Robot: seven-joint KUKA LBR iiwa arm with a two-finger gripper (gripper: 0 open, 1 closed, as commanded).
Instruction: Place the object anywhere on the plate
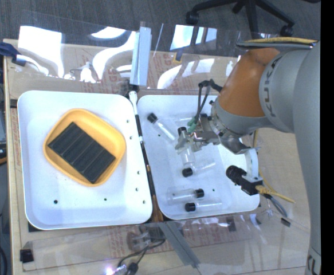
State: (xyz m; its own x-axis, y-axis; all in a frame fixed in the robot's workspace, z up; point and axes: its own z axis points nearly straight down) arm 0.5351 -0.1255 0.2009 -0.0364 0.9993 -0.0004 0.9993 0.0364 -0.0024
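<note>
A yellow plate (pixel 114 135) with a dark ridged centre lies in the left bin (pixel 35 199). Several clear vials with black caps lie in the right bin (pixel 235 202): one vial (pixel 158 126) near its upper left, one vial (pixel 188 166) in the middle, and two more vials (pixel 188 195) near the front. My gripper (pixel 184 137) is low over the middle of the right bin, between the upper-left vial and the middle one, just above the latter. No vial is clearly seen held in it.
The grey arm with its orange band (pixel 244 85) covers the right bin's right side. A raised divider (pixel 142 153) separates the bins. Cables (pixel 203 99) hang by the wrist. A metal bracket (pixel 140 56) stands behind the bins.
</note>
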